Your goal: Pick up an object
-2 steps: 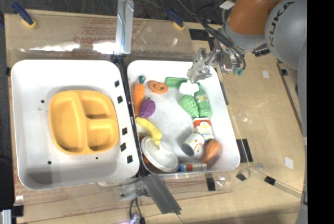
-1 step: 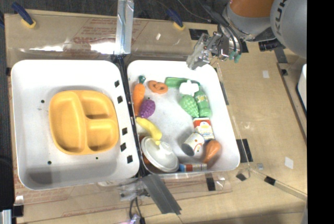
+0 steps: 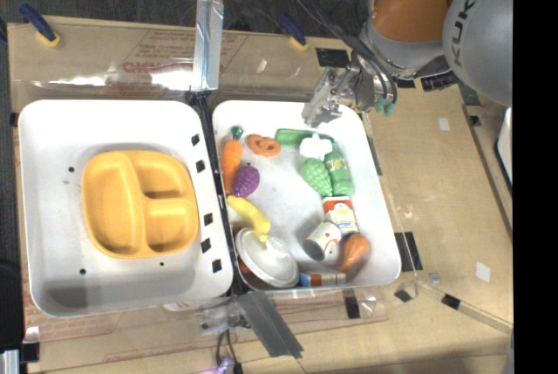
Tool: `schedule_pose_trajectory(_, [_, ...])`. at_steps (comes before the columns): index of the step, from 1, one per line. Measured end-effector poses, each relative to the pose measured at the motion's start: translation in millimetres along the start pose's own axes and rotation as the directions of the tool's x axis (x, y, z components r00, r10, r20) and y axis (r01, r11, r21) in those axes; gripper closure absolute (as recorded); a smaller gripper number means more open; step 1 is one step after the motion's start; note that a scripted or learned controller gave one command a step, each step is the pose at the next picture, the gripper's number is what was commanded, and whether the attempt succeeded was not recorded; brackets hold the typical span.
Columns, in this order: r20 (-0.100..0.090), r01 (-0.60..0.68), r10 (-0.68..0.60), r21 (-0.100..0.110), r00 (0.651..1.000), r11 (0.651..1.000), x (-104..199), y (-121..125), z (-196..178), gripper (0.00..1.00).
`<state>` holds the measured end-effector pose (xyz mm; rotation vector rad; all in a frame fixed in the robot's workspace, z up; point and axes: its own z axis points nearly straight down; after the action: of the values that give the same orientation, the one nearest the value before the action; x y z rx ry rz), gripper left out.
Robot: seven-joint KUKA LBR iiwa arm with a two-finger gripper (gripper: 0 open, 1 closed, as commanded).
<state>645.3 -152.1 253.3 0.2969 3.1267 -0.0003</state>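
- Nearest us, along the front wall of the right bin (image 3: 377,215), we see a round white lid (image 3: 268,261) with a knob, lying over a brown dish, and beside it a thin red and blue stick (image 3: 323,279).
- Just right of the lid we find a small white cup (image 3: 324,238) on its side, a brown rounded toy (image 3: 353,251) in the front right corner, and a red and white carton (image 3: 340,213) touching the cup.
- Next back, a yellow banana (image 3: 249,214) lies near the bin's left wall, with a purple grape bunch (image 3: 246,181) just behind it.
- Further back we see an orange carrot (image 3: 230,159) against the left wall, an orange doughnut-like piece (image 3: 262,145), two green corn-like toys (image 3: 324,174) side by side, a white lump (image 3: 315,146) and a green pod (image 3: 295,136) near the back wall.
- Beside it, the left bin (image 3: 35,215) holds a yellow divided tray (image 3: 139,202), lying flat in its middle.
- Farthest, the gripper (image 3: 324,109) hangs over the right bin's back right corner, above the green pod and apart from it; we see nothing between its fingers, and we cannot tell whether the jaws are open or closed.
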Motion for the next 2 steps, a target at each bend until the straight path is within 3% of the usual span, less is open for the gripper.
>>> schedule_pose_trajectory(1, [-0.002,0.542,-0.542,-0.001,0.841,0.841,-4.8,-42.7,25.1,1.00])
schedule_pose_trajectory(2, [0.004,0.493,-0.493,0.001,0.870,0.870,-13.2,0.5,1.5,1.00])
